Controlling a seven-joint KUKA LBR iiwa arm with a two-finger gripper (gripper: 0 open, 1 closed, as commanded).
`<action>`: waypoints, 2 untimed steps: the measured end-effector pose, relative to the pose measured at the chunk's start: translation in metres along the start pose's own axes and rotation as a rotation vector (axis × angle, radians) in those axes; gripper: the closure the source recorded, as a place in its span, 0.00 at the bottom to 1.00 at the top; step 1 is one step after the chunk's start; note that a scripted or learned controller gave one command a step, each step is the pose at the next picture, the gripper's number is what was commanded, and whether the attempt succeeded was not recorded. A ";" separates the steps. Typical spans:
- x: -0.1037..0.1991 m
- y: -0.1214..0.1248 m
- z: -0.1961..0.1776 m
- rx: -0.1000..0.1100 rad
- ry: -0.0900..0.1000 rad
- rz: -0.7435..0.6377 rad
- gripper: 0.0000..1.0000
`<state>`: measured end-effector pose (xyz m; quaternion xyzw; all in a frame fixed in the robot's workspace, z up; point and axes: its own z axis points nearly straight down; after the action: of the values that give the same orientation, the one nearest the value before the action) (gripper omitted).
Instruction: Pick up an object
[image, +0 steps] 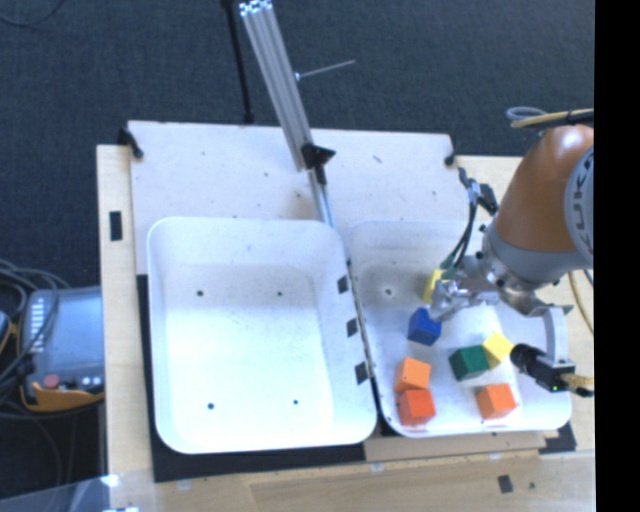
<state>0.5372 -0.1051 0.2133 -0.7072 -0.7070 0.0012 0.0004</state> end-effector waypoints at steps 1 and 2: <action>0.055 0.028 0.001 -0.004 0.002 -0.008 1.00; 0.098 0.046 -0.011 -0.005 0.003 -0.007 1.00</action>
<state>0.5837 -0.0066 0.2245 -0.7047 -0.7095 -0.0014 -0.0004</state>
